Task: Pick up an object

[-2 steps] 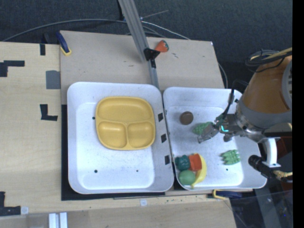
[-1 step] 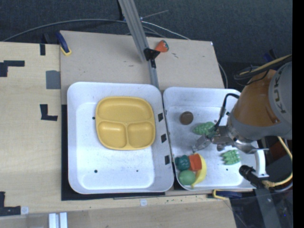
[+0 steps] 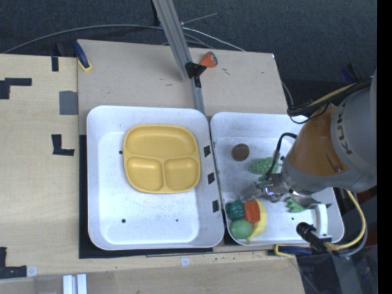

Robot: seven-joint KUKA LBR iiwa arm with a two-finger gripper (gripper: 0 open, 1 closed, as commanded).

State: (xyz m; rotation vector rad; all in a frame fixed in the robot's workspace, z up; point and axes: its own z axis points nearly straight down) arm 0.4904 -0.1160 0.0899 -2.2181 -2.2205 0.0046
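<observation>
In the right bin [image 3: 278, 122] I have the end effector [image 3: 264, 190] hanging low above a cluster of small toys in the front corner: an orange block [image 3: 252, 211], a green ball [image 3: 241, 228], a teal piece [image 3: 235, 210] and a yellow banana shape [image 3: 261, 222]. I cannot tell its state. A brown disc [image 3: 240, 152] lies apart. The left bin [image 3: 98, 164] carries a smooth yellow divided plate [image 3: 162, 158].

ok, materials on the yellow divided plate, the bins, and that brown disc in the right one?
Yellow divided plate: looks like moulded plastic, matte, with an even colour and soft rounded compartment edges. Left bin and right bin: probably thin formed plastic, white, slightly glossy at the rims, speckled with dark marks. Brown disc: unclear, too small; dull surface, possibly wood or plastic.
</observation>
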